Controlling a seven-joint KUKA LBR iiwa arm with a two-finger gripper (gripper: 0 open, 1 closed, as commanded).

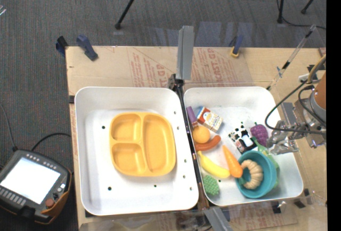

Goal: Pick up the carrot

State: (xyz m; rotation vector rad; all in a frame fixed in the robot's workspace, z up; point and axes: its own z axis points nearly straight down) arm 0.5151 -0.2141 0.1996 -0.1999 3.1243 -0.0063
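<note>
Cardboard-covered tabletop (133, 67), two bins. I'm seeing the carrot (232, 161) lying diagonally in the right bin (240, 95), left of the gripper (283, 142), whose state I cannot tell.

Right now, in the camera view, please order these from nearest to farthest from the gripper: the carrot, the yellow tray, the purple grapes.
Measured from the gripper:
1. Purple grapes, right bin, just beside the gripper.
2. Carrot, right bin, lying against the teal bowl.
3. Yellow tray, in the left bin.
</note>
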